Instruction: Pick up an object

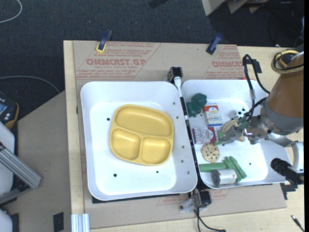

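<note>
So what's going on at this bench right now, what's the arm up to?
The robot arm reaches in from the right over the right bin, with its gripper low among the clutter there: a dark green toy, a red and white packet, a round cracker-like disc, a green stick and a silver can. Nothing is visibly gripped yet. The left bin holds a yellow divided plate.

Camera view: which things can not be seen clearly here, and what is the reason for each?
- End effector: small and blurred over the right bin; open or shut cannot be told.
- Small carton: its print is too small to read.
- Silver can: partly covered by the green pieces.
- Arm: cut off by the right edge.
</note>
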{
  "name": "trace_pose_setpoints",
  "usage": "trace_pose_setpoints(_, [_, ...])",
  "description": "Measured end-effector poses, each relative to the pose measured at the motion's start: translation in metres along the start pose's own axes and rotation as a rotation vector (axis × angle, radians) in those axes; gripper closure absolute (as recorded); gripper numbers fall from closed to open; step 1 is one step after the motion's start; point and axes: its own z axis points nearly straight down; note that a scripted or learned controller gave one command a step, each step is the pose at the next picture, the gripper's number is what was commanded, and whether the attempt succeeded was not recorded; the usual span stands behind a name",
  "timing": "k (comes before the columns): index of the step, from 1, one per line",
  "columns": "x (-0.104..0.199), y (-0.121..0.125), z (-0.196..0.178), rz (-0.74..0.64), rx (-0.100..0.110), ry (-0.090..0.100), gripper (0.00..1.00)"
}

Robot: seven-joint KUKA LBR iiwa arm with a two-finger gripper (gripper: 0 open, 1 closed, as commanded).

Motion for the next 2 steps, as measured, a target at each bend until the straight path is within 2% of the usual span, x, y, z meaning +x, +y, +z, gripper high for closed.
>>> trace_pose_setpoints(2, [0.0,-0.004,0.095,0.001,-0.005,0.001,0.0])
